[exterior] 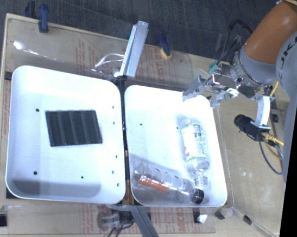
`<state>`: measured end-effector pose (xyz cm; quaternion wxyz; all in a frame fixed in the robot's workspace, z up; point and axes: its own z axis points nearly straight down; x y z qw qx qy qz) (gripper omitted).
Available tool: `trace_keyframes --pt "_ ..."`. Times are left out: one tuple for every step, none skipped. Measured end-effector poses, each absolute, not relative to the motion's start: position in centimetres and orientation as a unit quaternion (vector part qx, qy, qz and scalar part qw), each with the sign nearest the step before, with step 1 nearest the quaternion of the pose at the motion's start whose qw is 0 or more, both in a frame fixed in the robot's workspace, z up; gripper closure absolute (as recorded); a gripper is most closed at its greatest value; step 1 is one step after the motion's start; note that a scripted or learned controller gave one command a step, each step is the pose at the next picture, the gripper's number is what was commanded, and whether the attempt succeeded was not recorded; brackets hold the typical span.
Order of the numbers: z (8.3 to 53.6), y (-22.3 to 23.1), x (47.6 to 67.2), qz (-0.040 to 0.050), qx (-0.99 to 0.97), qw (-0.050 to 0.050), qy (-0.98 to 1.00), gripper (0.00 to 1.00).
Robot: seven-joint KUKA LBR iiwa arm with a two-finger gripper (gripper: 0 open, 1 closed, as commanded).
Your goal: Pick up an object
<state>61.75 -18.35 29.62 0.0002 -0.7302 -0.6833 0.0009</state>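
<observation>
We note the bench (249, 179), pale wood, carrying two shallow white bins side by side. The left bin (19, 141) holds a dark ribbed rectangular pad (74, 127), lying flat and slightly skewed, well apart from the bin walls.

The right bin (153, 127) holds the candidate objects, both clear plastic bottles. The first bottle (195, 146) lies on its side in the right half of the bin; we see a white label with small print around its body. Its long axis runs from the bin's far side toward the near right corner, neck end pointing toward the near edge. The second bottle (164, 183) lies along the bin's near wall, long axis roughly parallel to that wall; it is transparent, with an orange-red item visible inside and a dark cap at its right end, pointing toward the near right corner. The two neck ends lie close together in that corner; we cannot tell if they touch.

The arm (274, 40), grey with its orange band, enters from the right. The hand (207, 92) hovers over the far right corner of the right bin, apart from both bottles. Its fingers look spread, with nothing between them.
</observation>
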Motion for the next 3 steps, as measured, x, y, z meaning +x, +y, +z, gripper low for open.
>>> trace_keyframes --pt "25.9 -20.3 56.1 0.0019 -0.722 0.001 -0.692 0.00" --pt "24.6 -20.0 55.4 0.0005 -0.700 0.001 -0.714 0.00" --pt "18.3 -20.9 56.5 0.0016 -0.681 0.002 -0.732 0.00"
